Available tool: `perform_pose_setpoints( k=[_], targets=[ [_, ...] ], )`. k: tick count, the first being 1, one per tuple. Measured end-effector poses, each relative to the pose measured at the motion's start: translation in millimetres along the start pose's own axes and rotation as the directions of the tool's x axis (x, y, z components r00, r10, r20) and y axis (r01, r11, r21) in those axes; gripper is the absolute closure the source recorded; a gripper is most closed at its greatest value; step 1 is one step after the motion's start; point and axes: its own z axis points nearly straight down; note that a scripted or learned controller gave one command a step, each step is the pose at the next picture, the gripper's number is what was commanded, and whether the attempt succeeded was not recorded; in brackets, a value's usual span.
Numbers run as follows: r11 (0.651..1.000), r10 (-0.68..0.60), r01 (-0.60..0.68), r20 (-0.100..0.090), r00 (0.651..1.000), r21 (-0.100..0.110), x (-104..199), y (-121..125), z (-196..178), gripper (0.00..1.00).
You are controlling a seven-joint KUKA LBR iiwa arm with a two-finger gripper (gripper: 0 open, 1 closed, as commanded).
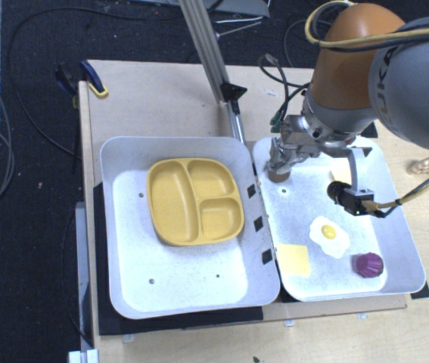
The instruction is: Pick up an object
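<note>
Fingers (278, 166) low, opening unclear; one fried egg (329, 235), one cheese slice (293, 259), one purple piece (368, 264), one yellow tray (195, 200).

Two white bins (123, 278) sit side by side: one yellow divided plate (196, 201), one fried egg (329, 235), one cheese slice (293, 259), one purple piece (368, 264).

The only lettering in view is on the grey arm (415, 74), where part of the dark KUKA brand name runs sideways along its casing near the orange band (362, 29); only 2 or so letters show, and the rest is cut off. No labels, numbers or signs can be read elsewhere.
</note>
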Motion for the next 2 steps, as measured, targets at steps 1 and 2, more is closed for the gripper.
perform_pose_setpoints(
  k=[1,2],
  targets=[
    [1.000,0.001,-0.001,0.001,1.000,0.000,47,-9,13,1.00],
    [1.000,-0.002,0.002,0.000,1.000,-0.003,102,-11,11,1.00]
  ],
)
